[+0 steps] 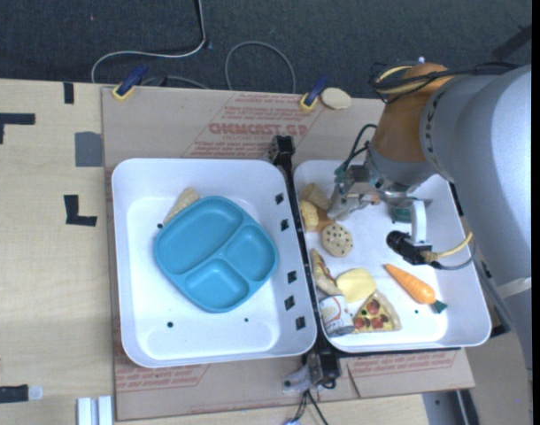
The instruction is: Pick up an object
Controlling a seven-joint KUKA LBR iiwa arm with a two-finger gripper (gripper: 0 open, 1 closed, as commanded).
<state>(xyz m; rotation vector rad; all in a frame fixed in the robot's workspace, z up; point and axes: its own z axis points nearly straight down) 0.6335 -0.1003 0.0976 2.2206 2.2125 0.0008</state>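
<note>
Cardboard-topped bench, two white bins side by side. Left bin (128, 237) has a blue plate (217, 252). Gripper (348, 198) sits low in right bin (469, 321), near the cookie (336, 238); can't tell re: fingers. Carrot (410, 283) & pizza slice (376, 312) lie apart.

Robot lab or test cell, probably. Two white bins (128, 237) clamped on a printed cardboard sheet (243, 127) over a wooden bench (40, 264) with black marker shapes; loose cables (199, 34) run behind the bins on dark carpet-like flooring.
</note>
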